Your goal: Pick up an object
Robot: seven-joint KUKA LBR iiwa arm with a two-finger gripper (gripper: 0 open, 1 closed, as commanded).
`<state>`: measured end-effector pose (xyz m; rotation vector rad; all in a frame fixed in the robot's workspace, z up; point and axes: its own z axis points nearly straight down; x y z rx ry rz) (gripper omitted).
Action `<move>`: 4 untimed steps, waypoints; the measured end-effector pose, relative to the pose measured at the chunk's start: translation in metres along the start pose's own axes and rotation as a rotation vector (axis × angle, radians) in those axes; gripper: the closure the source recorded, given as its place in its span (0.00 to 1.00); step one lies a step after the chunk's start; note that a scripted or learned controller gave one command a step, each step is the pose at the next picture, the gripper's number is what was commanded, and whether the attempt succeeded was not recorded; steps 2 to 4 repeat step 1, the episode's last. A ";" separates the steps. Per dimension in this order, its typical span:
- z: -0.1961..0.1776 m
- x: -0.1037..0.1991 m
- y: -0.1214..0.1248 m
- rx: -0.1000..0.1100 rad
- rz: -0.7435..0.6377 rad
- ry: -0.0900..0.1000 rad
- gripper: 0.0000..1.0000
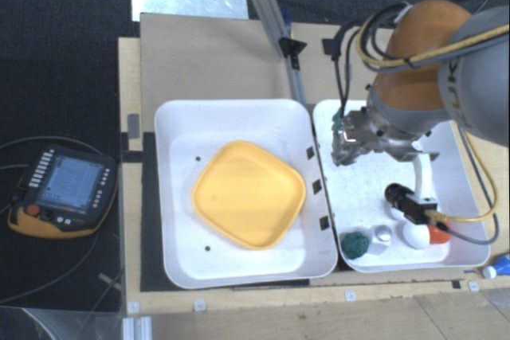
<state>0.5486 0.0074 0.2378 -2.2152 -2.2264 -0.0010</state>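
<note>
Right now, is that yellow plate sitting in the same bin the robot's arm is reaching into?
No, the yellow plate lies in the left bin, while the gripper hangs over the right bin.

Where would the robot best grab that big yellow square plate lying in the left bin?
Probably by its raised rim, coming down from above at one edge: the yellow square plastic plate lies flat in the left white bin, too wide to span, with free floor around its sides.

Yellow square plate (249, 193) flat in left bin (171, 171), small items (398, 223) in right
</note>
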 end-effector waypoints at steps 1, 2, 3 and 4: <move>0.011 0.047 -0.010 0.000 0.000 0.000 1.00; 0.011 0.047 -0.010 0.000 0.000 0.000 1.00; 0.011 0.047 -0.010 0.000 0.000 0.000 1.00; 0.011 0.047 -0.010 0.000 0.000 0.000 1.00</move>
